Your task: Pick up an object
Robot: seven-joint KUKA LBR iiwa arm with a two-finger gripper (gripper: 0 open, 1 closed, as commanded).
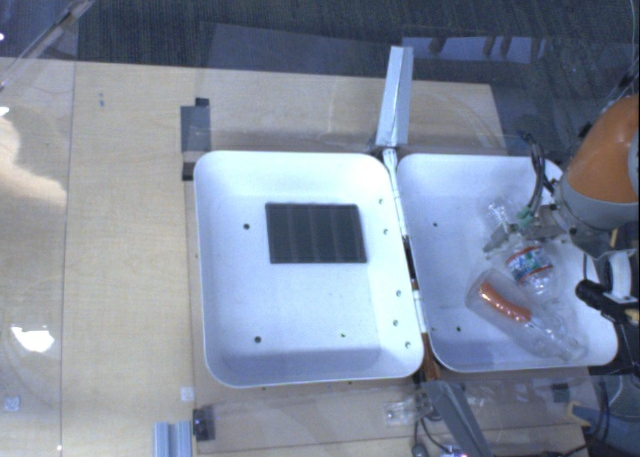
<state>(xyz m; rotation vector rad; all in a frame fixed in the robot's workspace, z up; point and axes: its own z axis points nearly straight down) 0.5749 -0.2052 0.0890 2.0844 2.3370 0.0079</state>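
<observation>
We judge the pick not yet done: the clear bottle (520, 305) lies in the right bin (450, 245), the gripper (520, 230) sits just above it, and we cannot tell its state.

The arm (607, 167) comes in from the right edge of the view, its orange band above the grey wrist. The gripper (520, 227) hangs low.

Left white bin (230, 275) sitting on wooden bench (110, 245), dark grey ribbed pad (315, 233) lying inside toward 12 o'clock; metal divider post (393, 100) standing at 12.
</observation>
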